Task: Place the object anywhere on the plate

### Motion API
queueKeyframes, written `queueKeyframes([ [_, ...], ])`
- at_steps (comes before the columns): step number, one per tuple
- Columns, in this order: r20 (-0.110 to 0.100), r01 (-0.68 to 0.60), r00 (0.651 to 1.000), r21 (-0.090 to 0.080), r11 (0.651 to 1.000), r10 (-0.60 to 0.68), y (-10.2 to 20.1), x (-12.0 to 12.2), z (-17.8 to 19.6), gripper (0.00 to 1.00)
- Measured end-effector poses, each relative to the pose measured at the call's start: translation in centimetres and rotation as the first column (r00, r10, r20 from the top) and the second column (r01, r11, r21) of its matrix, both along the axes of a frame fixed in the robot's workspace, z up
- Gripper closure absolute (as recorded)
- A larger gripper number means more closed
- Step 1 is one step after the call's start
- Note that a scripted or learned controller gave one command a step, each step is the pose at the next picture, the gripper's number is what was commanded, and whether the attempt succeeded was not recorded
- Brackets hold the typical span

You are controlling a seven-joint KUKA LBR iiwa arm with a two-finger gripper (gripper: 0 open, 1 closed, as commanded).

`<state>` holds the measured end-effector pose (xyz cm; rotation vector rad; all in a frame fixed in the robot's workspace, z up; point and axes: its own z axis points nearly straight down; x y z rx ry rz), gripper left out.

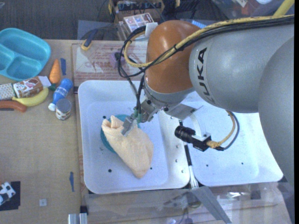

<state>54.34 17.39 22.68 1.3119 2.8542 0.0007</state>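
Observation:
A pale yellow cloth-like object [132,146] lies crumpled in the left bin [91,167], draped over most of a blue plate [106,141] whose rim peeks out at the cloth's left and top. My gripper [129,124] hangs from the big grey arm and touches the cloth's upper edge, right above the plate. Its fingertips are small and dark against the cloth. The cloth's lower end spills off the plate onto the white bin floor.
The right bin [233,164] lies under the arm, with a black cable connector [191,138] over the divider. On the bench at left sit a blue divided tray [21,52], a carrot [55,71], a banana [32,98], a small bottle [60,91] and a can [63,109].

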Motion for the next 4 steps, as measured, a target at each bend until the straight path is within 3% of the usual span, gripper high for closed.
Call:
queueKeyframes([
  [4, 0.0, 0.0, 1.0, 0.0, 1.0, 0.0, 0.0, 0.0, 0.0, 0.0],
])
